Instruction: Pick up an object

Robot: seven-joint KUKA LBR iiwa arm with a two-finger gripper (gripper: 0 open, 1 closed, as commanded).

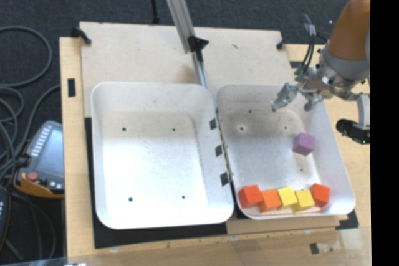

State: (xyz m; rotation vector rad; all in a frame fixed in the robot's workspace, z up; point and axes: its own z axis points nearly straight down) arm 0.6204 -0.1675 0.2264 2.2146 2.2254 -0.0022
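Note:
A purple cube [303,144] lies in the right bin [249,103], toward its right side. Along that bin's near wall runs a row of blocks: an orange one [250,195], a second orange one [270,199], a yellow one [287,197], another yellow one [305,199] and a red-orange one [320,194]. My gripper [295,98] hangs above the far right part of the right bin, up and slightly left of the purple cube. Its two fingers are spread apart with nothing between them.
The left bin [106,134] sits beside the right one, with black clips on the shared wall. A slanted aluminium post [177,3] rises from the bench behind the bins. Cables and a teach pendant [43,156] lie on the floor at left.

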